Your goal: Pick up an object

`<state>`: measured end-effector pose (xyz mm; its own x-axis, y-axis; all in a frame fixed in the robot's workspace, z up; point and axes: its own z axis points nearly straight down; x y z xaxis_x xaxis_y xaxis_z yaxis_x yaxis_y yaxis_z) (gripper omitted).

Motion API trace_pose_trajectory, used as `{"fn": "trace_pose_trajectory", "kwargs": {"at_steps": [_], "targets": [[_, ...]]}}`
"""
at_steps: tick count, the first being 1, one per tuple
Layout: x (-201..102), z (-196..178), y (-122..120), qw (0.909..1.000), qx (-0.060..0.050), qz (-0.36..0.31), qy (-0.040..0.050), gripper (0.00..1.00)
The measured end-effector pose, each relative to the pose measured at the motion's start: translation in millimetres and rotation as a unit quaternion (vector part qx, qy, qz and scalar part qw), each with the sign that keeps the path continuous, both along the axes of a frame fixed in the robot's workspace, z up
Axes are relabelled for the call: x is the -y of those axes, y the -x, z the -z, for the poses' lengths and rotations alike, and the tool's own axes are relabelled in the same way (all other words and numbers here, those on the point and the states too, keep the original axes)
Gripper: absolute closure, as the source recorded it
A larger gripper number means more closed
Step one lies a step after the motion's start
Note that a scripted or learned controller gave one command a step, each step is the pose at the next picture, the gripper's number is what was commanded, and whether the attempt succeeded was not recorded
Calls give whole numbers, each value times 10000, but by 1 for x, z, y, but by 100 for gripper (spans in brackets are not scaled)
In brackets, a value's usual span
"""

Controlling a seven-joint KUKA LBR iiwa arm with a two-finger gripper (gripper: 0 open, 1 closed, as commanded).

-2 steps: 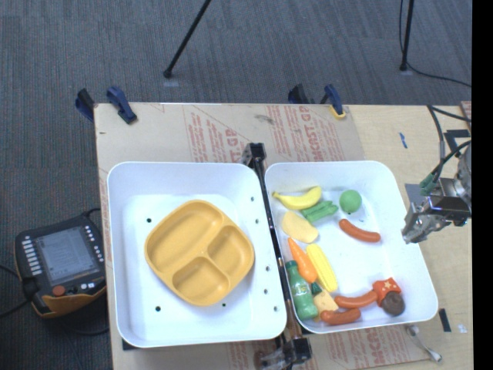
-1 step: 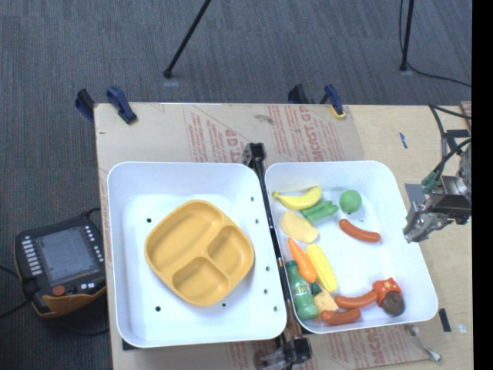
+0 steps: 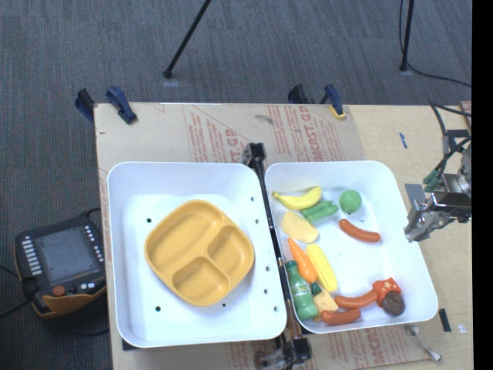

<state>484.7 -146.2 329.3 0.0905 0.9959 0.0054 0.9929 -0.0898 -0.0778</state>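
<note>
Looking down on the surface [image 3: 192, 129], you see two white bins side by side. Your left bin [image 3: 123, 284] carries a yellow divided plate [image 3: 199, 251], lying flat near its middle. Your right bin [image 3: 400, 206] holds the toy food you could pick from: a banana [image 3: 298, 198] at the upper left, a green ball [image 3: 350, 200] to its right, green beans [image 3: 322, 211] between them, and a sausage [image 3: 360, 231] just below the ball. A pale yellow piece [image 3: 299, 227] lies under the banana, with a carrot [image 3: 303, 260], a corn cob [image 3: 321, 267] and a green bottle [image 3: 301, 295] running down toward the near wall. Along that wall sit more sausages [image 3: 347, 308] and a brown item [image 3: 393, 304]. The gripper [image 3: 422, 223] hangs at the right bin's outer rim, apart from all the food; whether the jaws are open or closed cannot be told from here, and nothing shows between them
</note>
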Motion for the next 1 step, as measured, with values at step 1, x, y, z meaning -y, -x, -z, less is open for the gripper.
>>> {"fn": "trace_pose_trajectory", "kwargs": {"at_steps": [1], "targets": [[-1, -6, -1, 10000, -42, -49, -8, 100]]}}
